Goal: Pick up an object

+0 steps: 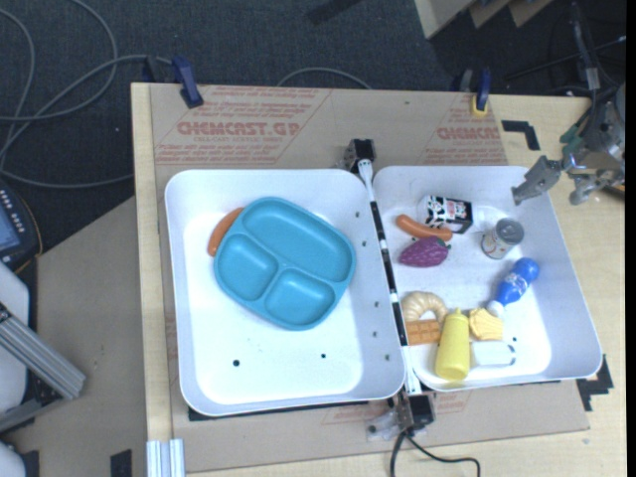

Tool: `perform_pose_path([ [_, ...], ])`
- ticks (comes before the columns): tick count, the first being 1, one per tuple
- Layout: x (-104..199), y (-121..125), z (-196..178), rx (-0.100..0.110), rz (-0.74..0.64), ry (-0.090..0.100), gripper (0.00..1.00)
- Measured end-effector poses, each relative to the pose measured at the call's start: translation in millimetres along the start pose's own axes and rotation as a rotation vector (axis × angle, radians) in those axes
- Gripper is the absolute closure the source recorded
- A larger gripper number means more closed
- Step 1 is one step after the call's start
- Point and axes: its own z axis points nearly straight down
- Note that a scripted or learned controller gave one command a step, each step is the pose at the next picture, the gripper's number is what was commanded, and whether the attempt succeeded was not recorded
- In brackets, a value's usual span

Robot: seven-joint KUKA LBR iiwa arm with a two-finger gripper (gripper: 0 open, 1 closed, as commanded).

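Observation:
The right bin [556, 266] holds several small toys: a black-and-white cow-patterned carton [445, 210], an orange sausage [422, 229], a purple grape bunch [424, 253], a grey can [502, 237], a blue bottle [515, 281], a bagel [424, 305] and a yellow mustard bottle [452, 344]. My gripper [555, 187] hovers over this bin's far right corner, open, its two fingers spread with nothing between them. It stands up and to the right of the grey can, clear of all the toys.
The left bin [199, 346] carries a blue divided plate [285, 262] with an orange toy [221, 232] poking out under its left rim. A yellow wedge [485, 324] and a white block [492, 354] lie beside the mustard bottle. Blue clamps [186, 80] grip the board's far edge.

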Motion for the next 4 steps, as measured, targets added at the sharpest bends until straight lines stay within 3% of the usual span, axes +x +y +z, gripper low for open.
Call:
perform_pose_path([
  [1,-22,-15,150,0.015,0.003,0.005,0.00],
  [2,2,-61,177,0.007,0.001,0.004,0.00],
  [3,51,-115,175,0.007,0.000,0.006,0.00],
  [4,49,-112,165,0.000,0.001,0.001,1.00],
])
